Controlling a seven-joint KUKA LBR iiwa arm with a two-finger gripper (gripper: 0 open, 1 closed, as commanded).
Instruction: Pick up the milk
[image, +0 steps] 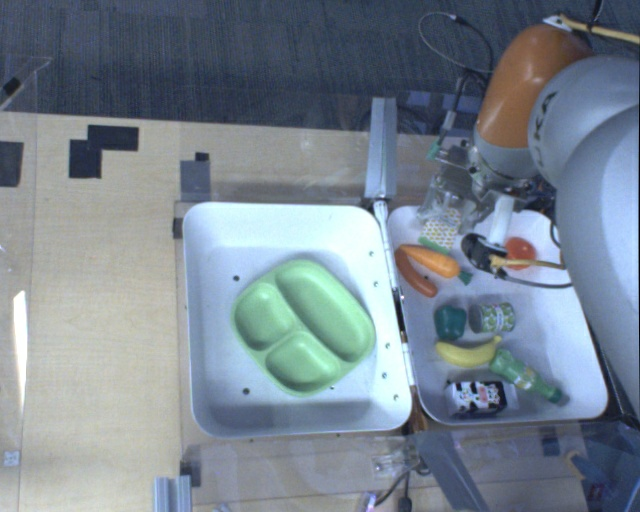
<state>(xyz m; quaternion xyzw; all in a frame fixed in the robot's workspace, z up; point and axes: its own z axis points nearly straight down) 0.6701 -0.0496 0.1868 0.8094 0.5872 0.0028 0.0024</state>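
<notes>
The milk is a small black-and-white carton lying on its side at the front edge of the right bin. My gripper hangs over the back left corner of that bin, far from the carton and above the carrot's end. Nothing shows between it and the milk except other food items. The grey arm with its orange band covers the bin's back right part.
In the right bin lie a carrot, a green pepper, a can, a banana, a green bottle just right of the milk, and a red item. The left bin holds a green divided plate.
</notes>
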